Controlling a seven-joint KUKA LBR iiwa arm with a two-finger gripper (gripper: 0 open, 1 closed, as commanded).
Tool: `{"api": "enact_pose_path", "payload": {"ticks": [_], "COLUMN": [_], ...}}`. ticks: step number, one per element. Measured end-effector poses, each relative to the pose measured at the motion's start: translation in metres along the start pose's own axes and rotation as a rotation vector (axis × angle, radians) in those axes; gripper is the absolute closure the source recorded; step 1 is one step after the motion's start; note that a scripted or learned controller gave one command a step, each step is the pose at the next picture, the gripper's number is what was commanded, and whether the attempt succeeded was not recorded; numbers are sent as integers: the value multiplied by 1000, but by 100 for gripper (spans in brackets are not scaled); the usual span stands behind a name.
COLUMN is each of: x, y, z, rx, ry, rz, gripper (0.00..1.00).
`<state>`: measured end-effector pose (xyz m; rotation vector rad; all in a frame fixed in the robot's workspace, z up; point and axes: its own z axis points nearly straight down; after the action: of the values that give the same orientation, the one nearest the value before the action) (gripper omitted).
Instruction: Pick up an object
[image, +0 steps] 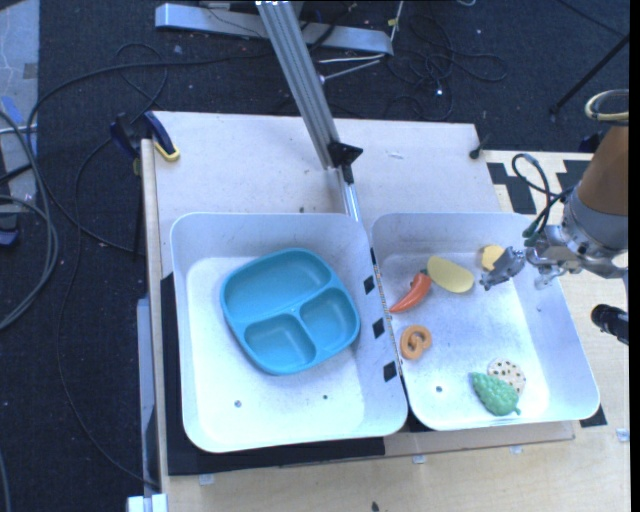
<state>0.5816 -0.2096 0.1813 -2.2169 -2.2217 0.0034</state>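
The right bin holds several small toys. A yellow oval piece lies beside a red-orange pepper, and an orange ring sits below them. Near the front are a speckled cookie and a green leafy piece. A small yellow piece rests near the back wall. My gripper hangs over the bin's right rear part, open, with its left finger just beside the small yellow piece and nothing between the fingers.
The left bin holds a blue divided plate. A slanted metal pole comes down to the bins' shared back edge. Cables lie on the dark floor around the bench.
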Motion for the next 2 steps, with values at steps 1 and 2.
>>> {"api": "enact_pose_path", "payload": {"ticks": [1, 2], "x": [1, 0], "y": [4, 5], "z": [44, 31], "rx": [0, -7], "ry": [0, -3], "rz": [2, 1], "gripper": [0, 100]}}
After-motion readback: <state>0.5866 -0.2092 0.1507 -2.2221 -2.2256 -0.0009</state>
